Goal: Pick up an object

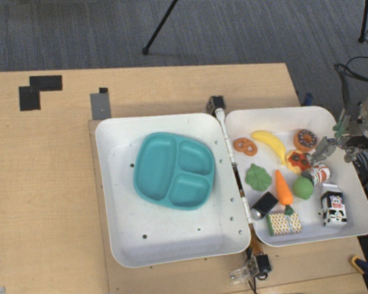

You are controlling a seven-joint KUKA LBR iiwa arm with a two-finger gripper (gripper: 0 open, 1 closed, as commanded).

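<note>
- The gripper (330, 151) reaches in over the right edge of the right bin (357, 224); its fingers look spread apart with nothing between them.
- Just beside its tip lie a red-and-yellow toy (298, 160) and a chocolate doughnut (305, 139).
- Further in: a banana (270, 145), a pretzel (245, 147), a carrot (283, 188), a green ball (303, 188), a leafy green (258, 177) and a cow-patterned carton (333, 207).
- The left bin (125, 244) holds a teal divided plate (173, 170), on the tabletop (42, 207).

Single fixed camera above the bench (42, 207), looking down at a slant, both bins (115, 200) in frame
</note>
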